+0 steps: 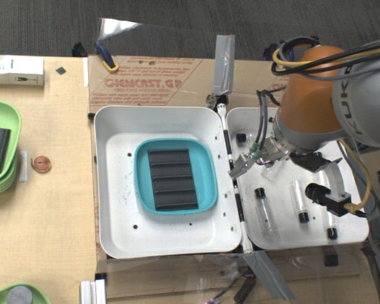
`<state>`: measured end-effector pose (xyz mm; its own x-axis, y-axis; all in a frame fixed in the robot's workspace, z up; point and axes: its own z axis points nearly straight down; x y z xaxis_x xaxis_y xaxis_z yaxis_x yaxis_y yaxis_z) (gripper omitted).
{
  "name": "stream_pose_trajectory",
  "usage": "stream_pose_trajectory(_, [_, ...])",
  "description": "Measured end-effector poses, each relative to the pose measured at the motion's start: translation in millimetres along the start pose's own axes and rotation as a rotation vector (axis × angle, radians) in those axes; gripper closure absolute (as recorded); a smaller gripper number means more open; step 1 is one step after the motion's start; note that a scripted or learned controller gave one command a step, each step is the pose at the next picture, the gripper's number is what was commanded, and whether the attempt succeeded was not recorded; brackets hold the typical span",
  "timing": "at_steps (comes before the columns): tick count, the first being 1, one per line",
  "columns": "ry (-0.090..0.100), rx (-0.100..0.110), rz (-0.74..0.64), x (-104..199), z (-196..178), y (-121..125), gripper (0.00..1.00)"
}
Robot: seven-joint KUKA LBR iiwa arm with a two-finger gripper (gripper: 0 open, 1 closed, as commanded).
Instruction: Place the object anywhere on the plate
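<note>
You are looking down at a slant on a wooden bench [50,233] carrying 2 shallow white bins side by side. The grey arm [342,106], with its orange band, reaches in from the right and hangs over the right bin [358,233]. The left bin [114,233] holds a teal plate [206,170], square with rounded corners, and a dark ribbed insert [172,179] lies in its middle.

The gripper [250,160] sits at the arm's lower end, close to the wall between the 2 bins. From this angle you cannot tell whether it is apart, together or clamped on anything; the wrist hides it.

In the right bin lie several small clear vials with black caps. One vial [263,209] lies just below the gripper, its long axis running roughly up and down the picture, cap end toward the gripper. A second vial [299,204] lies further right, about parallel to it.

The relation that matters, as a judgement: the nearest vial is below the gripper, while the plate lies to its left, across the dividing wall. Nothing has reached the plate yet.
</note>
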<state>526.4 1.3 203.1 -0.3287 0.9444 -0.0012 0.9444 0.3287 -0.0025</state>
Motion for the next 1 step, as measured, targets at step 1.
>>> stream_pose_trajectory(1, [0.001,0.002,0.068,76.9,10.8,-17.5,0.0])
